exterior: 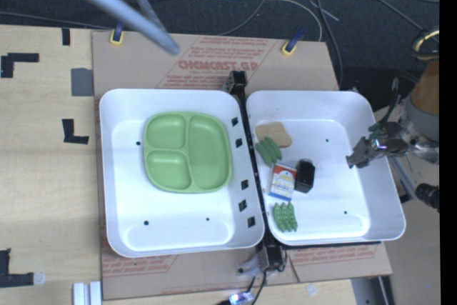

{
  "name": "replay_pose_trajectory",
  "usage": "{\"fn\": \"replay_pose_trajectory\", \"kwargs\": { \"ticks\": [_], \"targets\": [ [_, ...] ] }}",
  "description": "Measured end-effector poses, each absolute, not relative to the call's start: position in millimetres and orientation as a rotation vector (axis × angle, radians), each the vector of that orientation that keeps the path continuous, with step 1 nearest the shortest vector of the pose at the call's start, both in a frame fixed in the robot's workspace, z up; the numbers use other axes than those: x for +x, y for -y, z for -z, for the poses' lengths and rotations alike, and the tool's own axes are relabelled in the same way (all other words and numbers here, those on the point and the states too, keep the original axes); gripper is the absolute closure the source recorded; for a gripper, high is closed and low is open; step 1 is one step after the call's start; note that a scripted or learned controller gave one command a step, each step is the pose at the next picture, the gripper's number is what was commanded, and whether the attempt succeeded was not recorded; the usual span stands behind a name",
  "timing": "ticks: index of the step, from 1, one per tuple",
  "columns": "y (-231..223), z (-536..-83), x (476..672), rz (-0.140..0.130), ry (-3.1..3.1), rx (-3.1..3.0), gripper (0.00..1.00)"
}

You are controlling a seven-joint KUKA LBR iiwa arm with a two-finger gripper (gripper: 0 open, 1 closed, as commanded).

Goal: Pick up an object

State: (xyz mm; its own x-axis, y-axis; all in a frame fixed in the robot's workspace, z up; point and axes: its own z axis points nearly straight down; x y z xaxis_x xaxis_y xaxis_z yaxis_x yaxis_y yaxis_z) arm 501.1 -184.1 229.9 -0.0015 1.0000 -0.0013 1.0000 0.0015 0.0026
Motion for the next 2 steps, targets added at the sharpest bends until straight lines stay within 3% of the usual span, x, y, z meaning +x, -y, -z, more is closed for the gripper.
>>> {"fn": "replay_pose_trajectory", "kwargs": {
  "ticks": [1, 2],
  "targets": [
    [184.0, -274.6, 502.0, -0.002, -2.221, 2.217, 1.00],
    [134.5, -256.2, 510.6, 0.002, -2.227, 2.217, 1.00]
  ]
}}
